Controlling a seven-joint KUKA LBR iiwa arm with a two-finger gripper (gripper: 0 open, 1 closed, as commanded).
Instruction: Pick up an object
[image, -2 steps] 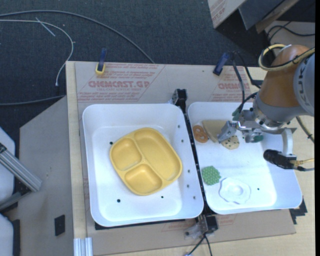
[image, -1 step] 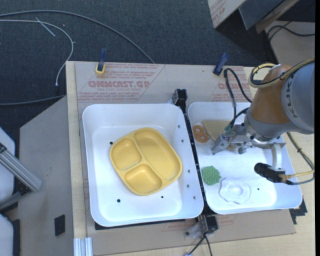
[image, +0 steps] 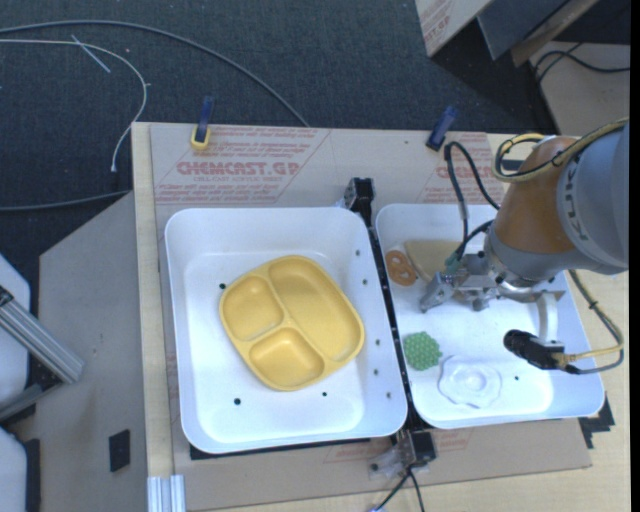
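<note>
Seen from above, two white bins sit side by side on a bench. The left bin holds a yellow divided plate at centre frame. In the right bin, the hand hangs low near the bin's middle. A pretzel-like brown piece lies just left of it; a green bumpy object and a clear plastic piece lie below it. How far the hand is open cannot be told. The grey arm enters from the right edge, bent downward.
</note>
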